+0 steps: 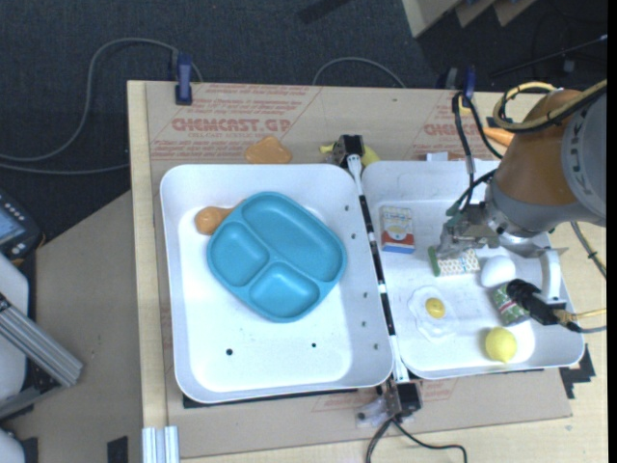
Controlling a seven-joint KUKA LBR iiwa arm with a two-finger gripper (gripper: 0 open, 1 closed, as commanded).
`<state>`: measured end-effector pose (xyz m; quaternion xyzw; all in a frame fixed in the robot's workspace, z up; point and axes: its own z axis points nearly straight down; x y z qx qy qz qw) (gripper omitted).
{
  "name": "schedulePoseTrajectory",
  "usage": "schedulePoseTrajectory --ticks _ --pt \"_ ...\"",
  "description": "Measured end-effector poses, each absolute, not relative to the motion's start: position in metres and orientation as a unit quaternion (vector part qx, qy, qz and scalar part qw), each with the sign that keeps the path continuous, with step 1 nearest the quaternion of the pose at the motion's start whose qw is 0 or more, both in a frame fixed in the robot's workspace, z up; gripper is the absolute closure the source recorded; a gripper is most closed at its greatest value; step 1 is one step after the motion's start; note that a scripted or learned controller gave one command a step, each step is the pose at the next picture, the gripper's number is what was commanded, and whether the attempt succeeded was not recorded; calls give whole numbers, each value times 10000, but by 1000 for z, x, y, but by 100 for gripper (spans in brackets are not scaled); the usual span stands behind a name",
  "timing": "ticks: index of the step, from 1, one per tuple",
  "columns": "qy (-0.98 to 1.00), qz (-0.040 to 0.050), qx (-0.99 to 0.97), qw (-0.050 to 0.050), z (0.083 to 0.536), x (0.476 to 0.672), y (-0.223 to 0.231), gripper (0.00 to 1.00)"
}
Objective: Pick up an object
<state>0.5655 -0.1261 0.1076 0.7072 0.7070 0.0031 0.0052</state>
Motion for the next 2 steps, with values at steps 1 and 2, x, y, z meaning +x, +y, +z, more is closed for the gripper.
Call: schedulePoseTrajectory --ticks 1,2 --pt "7069 34 7073 58 117 566 -126 100" --pt "7069 31 7072 52 117 565 -126 0"
